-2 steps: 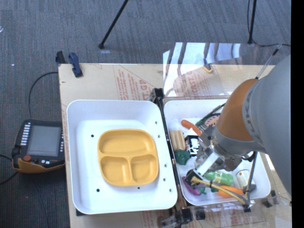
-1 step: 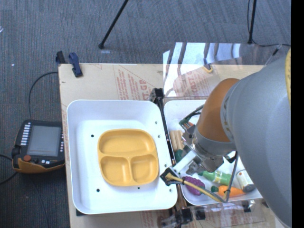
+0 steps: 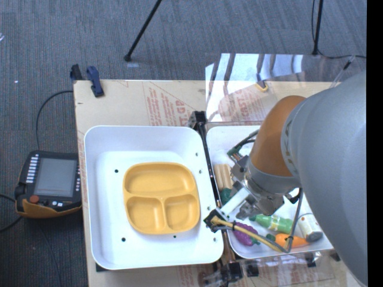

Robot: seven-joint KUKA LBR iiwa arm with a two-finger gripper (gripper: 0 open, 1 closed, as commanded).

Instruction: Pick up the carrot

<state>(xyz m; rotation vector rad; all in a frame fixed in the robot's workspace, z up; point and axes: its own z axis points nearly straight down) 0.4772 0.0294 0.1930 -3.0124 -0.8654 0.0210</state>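
Bins: two, white and shallow, side by side on the table.

Left bin: one item, a yellow tray with three compartments, lying flat near the middle.

Right bin: largely covered by the arm, which comes in from the right, its orange band above the bin's middle. Items I can count here:
- one carrot, orange, lying at the near edge toward the right corner
- one green bottle on its side, just beyond the carrot
- one purple vegetable, just left of the carrot
- one white cylinder, right of the bottle
- one pale wooden piece against the left wall
- one small dark green item just nearer than that; too small to identify

Jaws: hidden under the wrist, so I cannot tell whether they are open or closed. The carrot lies in the bin, near and right of the wrist.

Off the bins: one blue clamp at the table's far left corner; one handheld controller on the floor to the left.
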